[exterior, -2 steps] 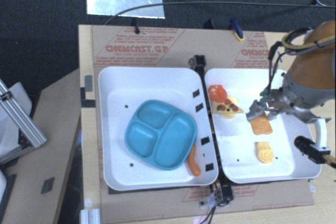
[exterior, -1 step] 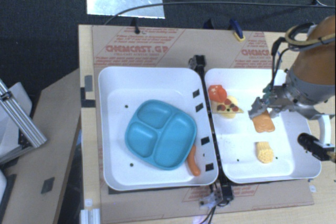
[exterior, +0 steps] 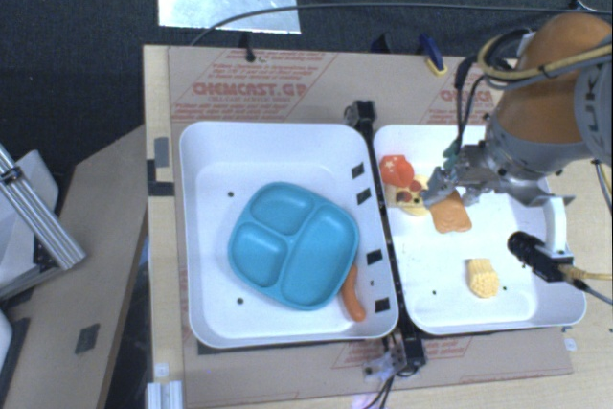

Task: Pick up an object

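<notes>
The corn (exterior: pixel 484 278), a small yellow knobbly cob piece, lies nearest the camera, below the jaws (exterior: pixel 446 190) on the bare floor of the right bin (exterior: pixel 551 306). Just under the jaws and seemingly touching them sits the likeliest pick, a tan bread piece (exterior: pixel 452 218), rounded and matte like moulded plastic. To the jaws' left lie a red-orange tomato-like lump (exterior: pixel 397 170) and a small yellow piece with dark red spots (exterior: pixel 412 199), close together near the bin's wall. Whether the jaws are apart or together cannot be told; the dark finger ends blur into each other. Nothing is seen lifted, so the pick appears not yet done: the closing and the raise are left.

Farther left, in the left bin (exterior: pixel 206 168), a glossy blue divided plate (exterior: pixel 292 244) lies flat, an orange sausage (exterior: pixel 352 294) beside its lower right rim. Both bins are smooth white and shallow, on a worktop (exterior: pixel 278 86) of printed brown card.
</notes>
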Robot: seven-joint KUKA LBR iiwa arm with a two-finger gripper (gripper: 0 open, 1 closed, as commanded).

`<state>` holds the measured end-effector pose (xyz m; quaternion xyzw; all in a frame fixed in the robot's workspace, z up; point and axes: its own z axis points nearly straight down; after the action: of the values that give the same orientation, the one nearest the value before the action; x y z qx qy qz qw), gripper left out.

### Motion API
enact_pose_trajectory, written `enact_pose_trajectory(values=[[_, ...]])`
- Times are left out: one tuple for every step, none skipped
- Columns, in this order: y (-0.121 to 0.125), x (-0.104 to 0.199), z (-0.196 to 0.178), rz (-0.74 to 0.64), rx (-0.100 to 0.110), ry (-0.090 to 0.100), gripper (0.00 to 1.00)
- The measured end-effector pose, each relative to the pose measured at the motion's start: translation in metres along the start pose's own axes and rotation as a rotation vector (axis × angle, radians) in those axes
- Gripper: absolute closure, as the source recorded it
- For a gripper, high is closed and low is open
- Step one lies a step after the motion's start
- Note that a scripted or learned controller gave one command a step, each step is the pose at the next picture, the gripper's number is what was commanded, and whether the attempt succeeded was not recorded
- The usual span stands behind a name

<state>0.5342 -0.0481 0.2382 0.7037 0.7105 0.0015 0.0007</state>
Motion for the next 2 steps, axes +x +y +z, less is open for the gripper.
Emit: enact_pose_trajectory(values=[[0.025, 0.048, -0.008, 0.000, -0.001, 0.000, 1.00], [0.049, 0.089, 0.003, 0.001, 0.001, 0.000, 1.00]])
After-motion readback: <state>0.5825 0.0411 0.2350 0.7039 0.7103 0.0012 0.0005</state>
